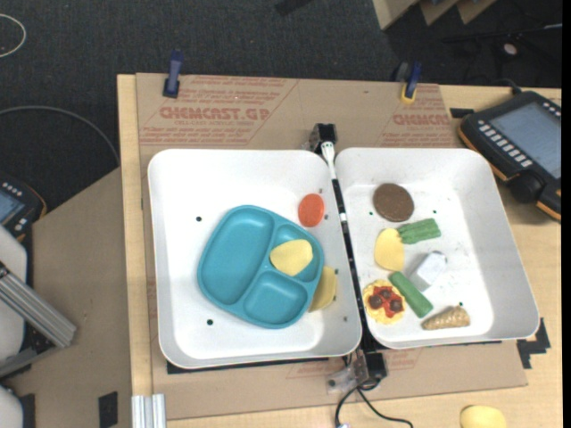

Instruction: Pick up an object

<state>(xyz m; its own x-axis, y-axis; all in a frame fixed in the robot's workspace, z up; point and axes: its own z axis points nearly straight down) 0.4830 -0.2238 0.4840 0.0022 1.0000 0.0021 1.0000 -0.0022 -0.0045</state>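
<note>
On the desk [268, 105], 2 shallow white bins are sitting side by side, and nothing is being lifted from either. The left bin [174, 239] is holding a teal divided plate [241, 270] with a pale yellow piece [291, 257] lying in 1 of its compartments; another yellow piece [325, 289] is peeking out from under the plate's right edge, and a small orange-red round piece [310, 209] is resting just beside the plate's upper right.

The right bin [482, 194] is carrying the likelier candidates: a brown disc [393, 201], a green piece [418, 231] touching a yellow lump [389, 249], a pale grey block [430, 267], a second green stick [409, 293], a small pizza-like toy [384, 301] and a tan cone [445, 318] near the front wall.

I cannot tell whether the tool is standing apart or together, so I am leaving its state open.

Judging by how things are lying, the task is sitting at its very start: every object is resting in a bin, none is raised. What is remaining is the whole job, namely choosing a piece, descending, closing on it and lifting. The brown disc, lying apart from its neighbours, is looking like the easiest reach.
</note>
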